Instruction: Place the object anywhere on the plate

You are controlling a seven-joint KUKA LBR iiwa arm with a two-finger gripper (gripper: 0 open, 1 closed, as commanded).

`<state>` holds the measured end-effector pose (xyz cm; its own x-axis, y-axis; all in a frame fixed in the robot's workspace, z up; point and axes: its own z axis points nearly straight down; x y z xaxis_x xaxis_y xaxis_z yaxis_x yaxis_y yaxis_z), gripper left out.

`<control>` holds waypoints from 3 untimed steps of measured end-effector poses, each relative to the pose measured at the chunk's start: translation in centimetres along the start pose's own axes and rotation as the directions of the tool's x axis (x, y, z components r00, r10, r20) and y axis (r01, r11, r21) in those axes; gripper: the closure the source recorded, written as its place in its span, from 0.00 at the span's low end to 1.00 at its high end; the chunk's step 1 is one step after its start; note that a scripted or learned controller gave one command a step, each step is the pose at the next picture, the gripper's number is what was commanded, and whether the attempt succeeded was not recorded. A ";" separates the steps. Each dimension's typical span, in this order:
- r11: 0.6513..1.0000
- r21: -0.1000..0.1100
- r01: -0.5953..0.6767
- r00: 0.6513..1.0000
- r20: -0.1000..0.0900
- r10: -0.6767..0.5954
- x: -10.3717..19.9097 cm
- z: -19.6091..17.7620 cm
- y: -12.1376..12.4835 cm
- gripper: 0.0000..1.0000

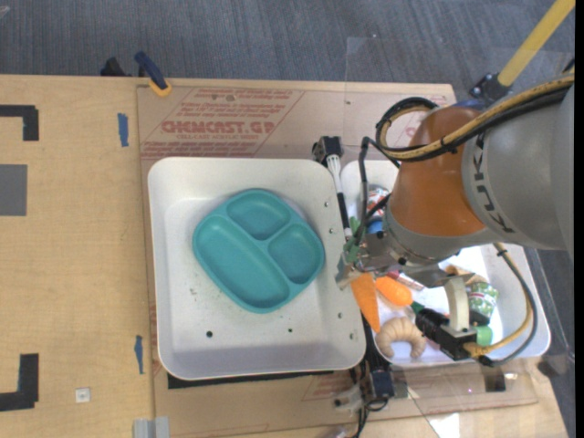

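Observation:
A teal plate point(259, 248) with three compartments lies in the left white bin point(182, 336), nothing on it. My gripper point(358, 261) hangs below the grey and orange wrist, low over the left edge of the right bin point(538, 336). Just under it lie an orange carrot-shaped piece point(366, 301) and a shorter orange piece point(395, 290). A tan croissant point(402, 337) rests nearer the bin's front. The wrist hides much of the right bin.
A green and white wrapped item point(481, 301) sits at the right bin's right side. Black cables point(497, 349) loop over that bin. The divider between the bins runs right beside the gripper. A cardboard sheet point(219, 117) lies under both bins.

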<state>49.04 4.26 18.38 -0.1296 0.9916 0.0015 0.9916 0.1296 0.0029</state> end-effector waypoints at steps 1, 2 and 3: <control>0.994 0.003 -0.113 0.994 -0.001 0.113 9.4 0.5 3.6 1.00; 0.983 -0.001 -0.182 0.983 -0.002 0.182 14.4 -5.9 6.5 1.00; 0.983 0.005 -0.184 0.983 0.004 0.184 14.1 -5.6 6.4 0.00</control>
